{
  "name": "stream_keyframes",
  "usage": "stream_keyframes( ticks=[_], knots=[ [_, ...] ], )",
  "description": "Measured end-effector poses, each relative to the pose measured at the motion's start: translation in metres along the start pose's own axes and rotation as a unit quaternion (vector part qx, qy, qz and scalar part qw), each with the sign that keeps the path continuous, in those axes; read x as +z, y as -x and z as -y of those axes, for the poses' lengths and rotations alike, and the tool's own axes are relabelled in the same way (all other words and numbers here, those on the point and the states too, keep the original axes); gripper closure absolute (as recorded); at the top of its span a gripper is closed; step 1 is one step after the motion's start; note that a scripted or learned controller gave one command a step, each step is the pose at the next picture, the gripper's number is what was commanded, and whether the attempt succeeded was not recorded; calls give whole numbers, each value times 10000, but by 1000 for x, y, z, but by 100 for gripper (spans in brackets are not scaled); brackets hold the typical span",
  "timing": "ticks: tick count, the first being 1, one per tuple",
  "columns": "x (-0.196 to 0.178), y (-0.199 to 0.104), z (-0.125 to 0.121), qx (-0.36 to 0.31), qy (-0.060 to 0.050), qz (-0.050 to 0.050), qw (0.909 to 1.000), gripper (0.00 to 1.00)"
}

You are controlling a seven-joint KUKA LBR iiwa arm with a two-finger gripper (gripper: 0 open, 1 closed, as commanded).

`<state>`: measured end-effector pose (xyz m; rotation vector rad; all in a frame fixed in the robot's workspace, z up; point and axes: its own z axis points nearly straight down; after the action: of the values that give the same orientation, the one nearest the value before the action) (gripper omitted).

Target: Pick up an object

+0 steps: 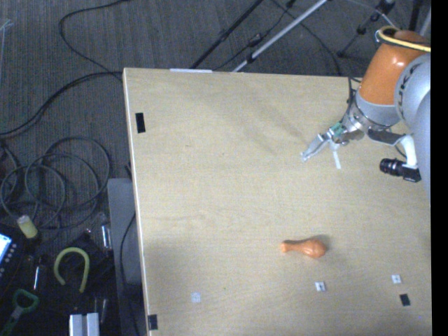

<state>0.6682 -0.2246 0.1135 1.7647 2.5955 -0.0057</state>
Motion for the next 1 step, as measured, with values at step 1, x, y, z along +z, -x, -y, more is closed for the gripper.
stream_keyframes(
  ticks=[1],
  knots=[
    [29,-2,-2,-1277,5,-8,9918,0]
  ],
)
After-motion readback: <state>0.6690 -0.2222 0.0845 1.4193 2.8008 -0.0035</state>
